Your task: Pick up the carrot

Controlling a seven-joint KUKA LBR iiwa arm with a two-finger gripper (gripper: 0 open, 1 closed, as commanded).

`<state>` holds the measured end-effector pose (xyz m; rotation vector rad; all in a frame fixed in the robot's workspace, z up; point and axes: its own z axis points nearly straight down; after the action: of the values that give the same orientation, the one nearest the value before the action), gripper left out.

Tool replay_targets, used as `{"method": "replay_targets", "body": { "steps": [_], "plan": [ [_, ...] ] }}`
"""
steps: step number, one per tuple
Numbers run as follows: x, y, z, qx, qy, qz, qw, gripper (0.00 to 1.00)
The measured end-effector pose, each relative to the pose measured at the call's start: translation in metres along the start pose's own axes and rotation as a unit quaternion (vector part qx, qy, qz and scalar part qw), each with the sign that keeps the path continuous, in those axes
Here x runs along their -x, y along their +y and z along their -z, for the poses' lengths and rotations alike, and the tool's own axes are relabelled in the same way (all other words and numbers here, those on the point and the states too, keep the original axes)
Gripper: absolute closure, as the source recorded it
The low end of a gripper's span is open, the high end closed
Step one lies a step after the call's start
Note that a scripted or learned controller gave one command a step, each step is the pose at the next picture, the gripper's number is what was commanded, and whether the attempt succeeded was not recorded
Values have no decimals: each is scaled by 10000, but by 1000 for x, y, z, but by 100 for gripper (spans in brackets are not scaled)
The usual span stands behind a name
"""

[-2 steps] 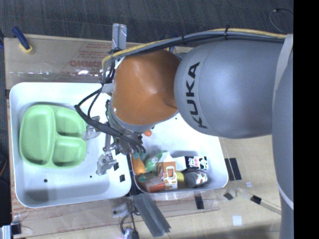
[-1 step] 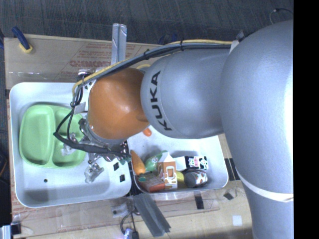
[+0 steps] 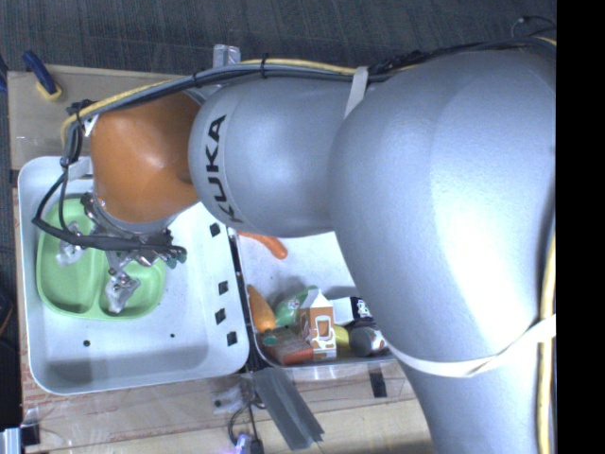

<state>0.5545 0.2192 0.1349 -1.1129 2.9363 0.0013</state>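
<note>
Arm: the grey KUKA arm (image 3: 397,187) reaches in from the right and covers most of the right bin; its orange band (image 3: 142,164) sits over the far part of the left bin

Gripper: the gripper (image 3: 118,287) hangs below the orange band, above the green tray in the left bin, with dark cables looping around it

Jaws: seen from above against the tray, so it cannot be told whether they are apart or together; nothing can be seen held between them

Green tray: a light green two-compartment tray (image 3: 66,277) lies in the left bin, towards its left side, directly under the gripper

Left bin: the white bin (image 3: 123,357) has a bare white floor in front of the tray

Carrot: the carrot (image 3: 261,309) lies in the right bin, against the wall that divides the two bins, well apart from the gripper

Other items: beside the carrot is a cluster of small things, among them a green packet (image 3: 291,303), a small carton (image 3: 321,329) and a dark bottle (image 3: 354,340); a second orange piece (image 3: 269,246) shows just under the arm's edge

Right bin: its near rim (image 3: 312,365) shows below the cluster
</note>
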Motion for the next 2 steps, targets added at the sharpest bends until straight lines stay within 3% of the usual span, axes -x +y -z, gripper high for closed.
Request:
{"method": "replay_targets", "body": {
  "steps": [1, 2],
  "plan": [
    [1, -1, 11, -4, -13, -2, 10000, 100],
    [-52, -36, 118, -14, -8, -389, 9992, 100]
  ]
}}
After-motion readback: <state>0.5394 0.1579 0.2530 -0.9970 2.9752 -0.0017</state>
